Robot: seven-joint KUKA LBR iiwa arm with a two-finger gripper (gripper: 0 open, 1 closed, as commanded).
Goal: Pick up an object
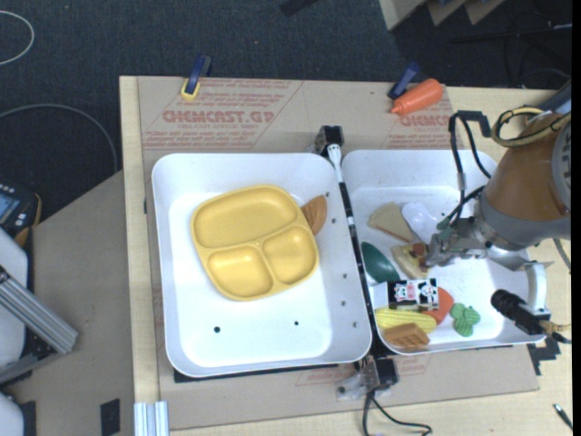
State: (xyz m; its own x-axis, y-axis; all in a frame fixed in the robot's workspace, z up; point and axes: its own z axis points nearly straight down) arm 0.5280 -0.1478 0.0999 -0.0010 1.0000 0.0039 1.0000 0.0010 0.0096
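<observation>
Arm: grey with orange band (536,184), reaching in from the right over the right bin (390,166); black cables loop above the wrist.
Gripper: low in the right bin (436,248), at the middle of the cluster of small items. Whether it is released, clenched or grasping anything cannot be told; the tip is lost among the objects.
Tan wedge: flat piece (390,221) in the upper part of the right bin, long axis slanting from upper left to lower right, narrow end toward the gripper.
White lump: pale rounded item (419,216) just beside the tan wedge, near the gripper.
Green leaf shape: dark green (379,262), long axis upper left to lower right, pointed end toward the bin's left wall.
Cow-print block: black and white (414,292), lying roughly level, long axis left to right.
Yellow corn: (404,318) below the block, long axis left to right, touching a brown waffle-like piece (407,337).
Red piece: (443,303) just right of the block.
Green broccoli: (465,318) near the bin's lower edge.
Left bin: (172,243) holds a yellow divided plate (254,241), tilted in plan; a brown item (315,213) touches its upper right rim.
Bench: an orange carrot toy (418,96) lies outside the bins, on the board (145,116).
</observation>
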